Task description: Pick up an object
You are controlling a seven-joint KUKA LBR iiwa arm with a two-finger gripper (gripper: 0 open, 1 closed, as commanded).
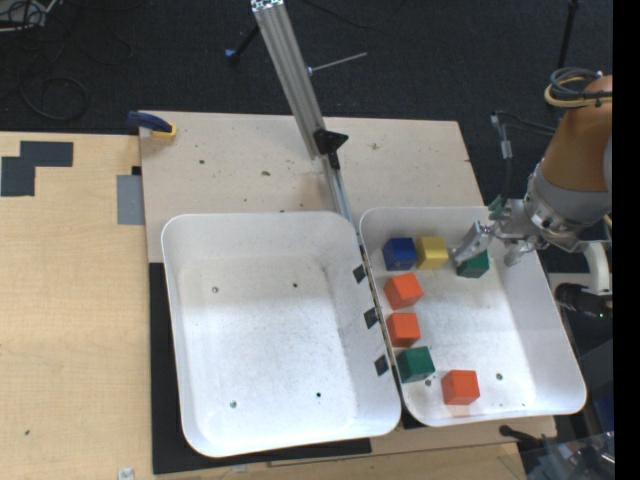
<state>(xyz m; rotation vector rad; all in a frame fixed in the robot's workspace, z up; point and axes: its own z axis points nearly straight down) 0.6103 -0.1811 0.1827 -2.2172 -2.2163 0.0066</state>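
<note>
from my seat, nearest the camera in the right bin (560, 368) i see an orange cube (460, 386) by the front edge, with a green cube (415, 364) just beside the divider where the two bins meet. going back along that left wall sit two more orange cubes (404, 326), one behind the other, then a blue cube (399, 253) and a yellow cube (433, 252) touching near the far edge. the left bin (190, 268) lies beside them. at the far right side of the right bin the gripper (478, 253) is closed around a small green block (472, 264), which shows between its fingertips and seems to hang a little above the bin floor, though i can't be sure it has cleared it. i judge the grasp made and the lift just under way. next i'd want a straight, steady rise, keeping the squeeze firm, since the block sits low at the fingertips and could slip out.
</note>
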